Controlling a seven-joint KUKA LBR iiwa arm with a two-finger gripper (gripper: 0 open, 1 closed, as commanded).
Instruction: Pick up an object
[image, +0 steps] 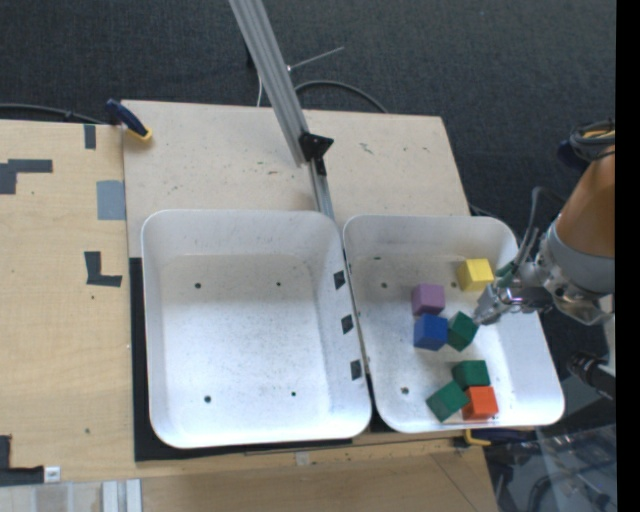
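While the arm reaches in from the right and is cut off by the frame edge, its hand sits low over the right part of the right bin; whether the hand is apart or together cannot be told, since the tip is small and blurred against the white wall. Nothing can be made out between its tips. Hand tip lies just beside a green cube, possibly touching its upper right corner; contact not resolvable. Yellow cube sits just left of and farther than the tip, near the far right of the bin. Purple cube lies left of the hand, with a blue cube touching its near side; blue and the green cube by the hand are side by side, apparently in contact. Toward the near right corner: a second green cube, an orange cube just nearer than it, and a third green cube tilted, left of the orange one; these three cluster closely. Left bin stands just beside the right bin on the tabletop. A grey metal rail crosses the tabletop from the far edge toward the gap between the bins, its upper end cut off.
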